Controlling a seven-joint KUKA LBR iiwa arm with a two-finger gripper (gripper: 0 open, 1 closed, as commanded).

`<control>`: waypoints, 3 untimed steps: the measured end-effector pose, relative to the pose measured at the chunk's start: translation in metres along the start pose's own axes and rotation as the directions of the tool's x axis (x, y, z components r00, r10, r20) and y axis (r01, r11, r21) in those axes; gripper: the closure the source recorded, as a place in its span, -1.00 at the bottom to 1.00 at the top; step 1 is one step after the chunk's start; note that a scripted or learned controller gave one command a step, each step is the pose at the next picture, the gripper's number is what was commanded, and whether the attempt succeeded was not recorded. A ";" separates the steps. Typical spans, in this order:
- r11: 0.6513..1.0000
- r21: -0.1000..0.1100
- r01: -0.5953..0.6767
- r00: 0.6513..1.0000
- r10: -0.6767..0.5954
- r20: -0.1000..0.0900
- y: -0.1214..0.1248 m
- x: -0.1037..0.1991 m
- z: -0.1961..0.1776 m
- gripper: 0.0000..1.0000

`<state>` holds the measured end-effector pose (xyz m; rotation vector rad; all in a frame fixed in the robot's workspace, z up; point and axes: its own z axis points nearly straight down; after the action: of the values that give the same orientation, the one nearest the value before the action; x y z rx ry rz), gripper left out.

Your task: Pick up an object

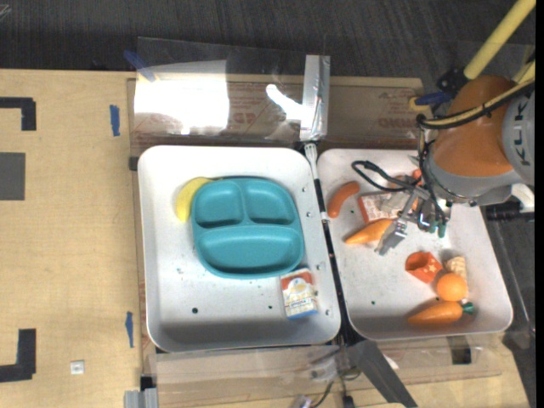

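Note:
My gripper (393, 238) hangs low over the middle of the right bin (374, 300), reaching in from the right. Just to its left lies an orange carrot-like piece (367, 233), touching or nearly touching the gripper tip. A crumpled snack packet (375, 206) sits just behind that, and an orange curved piece (342, 197) lies further left near the bin wall. To the gripper's right and front are an orange pepper-like piece (422, 265), a small corn cob (458, 267), an orange ball (451, 288) and a carrot (436, 314).
The left bin (161, 228) holds a teal divided plate (247, 225) with a yellow object (185, 195) partly under its left edge, and a small carton (298, 295) at the front right. Black cables (378, 177) trail across the back of the right bin.

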<state>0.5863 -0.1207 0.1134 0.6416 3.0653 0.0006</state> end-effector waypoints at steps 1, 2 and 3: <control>0.974 -0.007 -0.224 0.974 0.224 0.018 0.027 -0.014 0.015 -1.00; 0.944 -0.006 -0.328 0.944 0.329 0.011 0.041 -0.032 0.017 -1.00; 0.932 -0.008 -0.362 0.932 0.362 0.008 0.042 -0.039 0.017 -1.00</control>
<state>0.6387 -0.0976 0.0965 1.1915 2.8849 0.0109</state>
